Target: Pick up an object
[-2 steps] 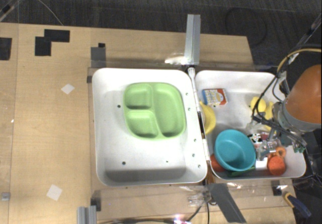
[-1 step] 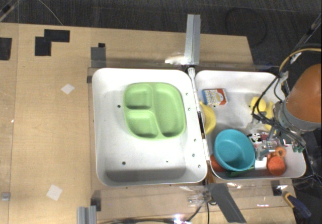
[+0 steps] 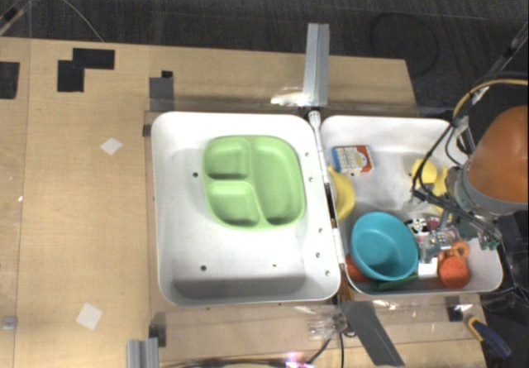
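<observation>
Your gripper sits low in the right bin, between the blue bowl and the orange toy. You cannot tell how the fingers stand; clutter hides them. Nothing is visibly lifted, so treat the pick as not yet done: grasp and raise remain

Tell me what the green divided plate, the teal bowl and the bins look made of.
Green divided plate: likely matte moulded plastic, uniform colour, soft rounded compartments. Teal bowl: probably plastic, smooth with a faint sheen. Bins: seemingly thin white plastic, rounded corners and soft shading.
</observation>
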